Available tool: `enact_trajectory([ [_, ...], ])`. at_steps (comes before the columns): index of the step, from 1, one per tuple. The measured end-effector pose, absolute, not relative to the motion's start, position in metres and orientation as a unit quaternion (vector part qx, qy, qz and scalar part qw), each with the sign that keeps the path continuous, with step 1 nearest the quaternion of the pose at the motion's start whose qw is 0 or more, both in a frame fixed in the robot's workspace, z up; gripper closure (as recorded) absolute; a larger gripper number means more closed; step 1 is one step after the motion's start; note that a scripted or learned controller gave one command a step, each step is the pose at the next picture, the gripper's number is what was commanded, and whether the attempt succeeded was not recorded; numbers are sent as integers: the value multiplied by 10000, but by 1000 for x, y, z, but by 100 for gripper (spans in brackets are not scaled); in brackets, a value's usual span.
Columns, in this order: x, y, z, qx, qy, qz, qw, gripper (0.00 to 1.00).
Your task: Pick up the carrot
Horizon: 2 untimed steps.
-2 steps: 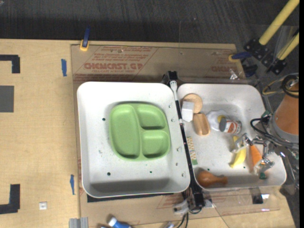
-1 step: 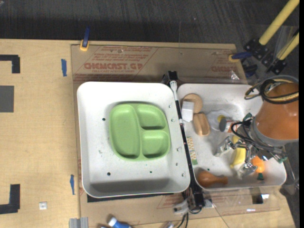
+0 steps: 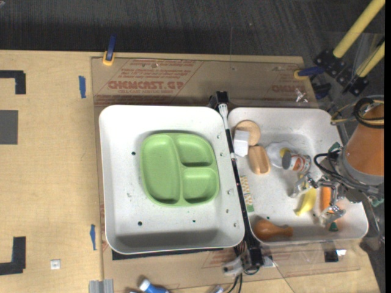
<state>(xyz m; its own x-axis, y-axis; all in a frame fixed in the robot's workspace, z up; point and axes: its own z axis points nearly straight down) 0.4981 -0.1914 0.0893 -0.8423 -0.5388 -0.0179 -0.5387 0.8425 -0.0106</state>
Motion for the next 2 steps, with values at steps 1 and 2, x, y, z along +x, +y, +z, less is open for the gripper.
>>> enact_trajectory([
  [1,494,-179,90,-3022,9532,-38,86,0],
  [2,499,-176,102,-2987,9541,-47,189,100],
])
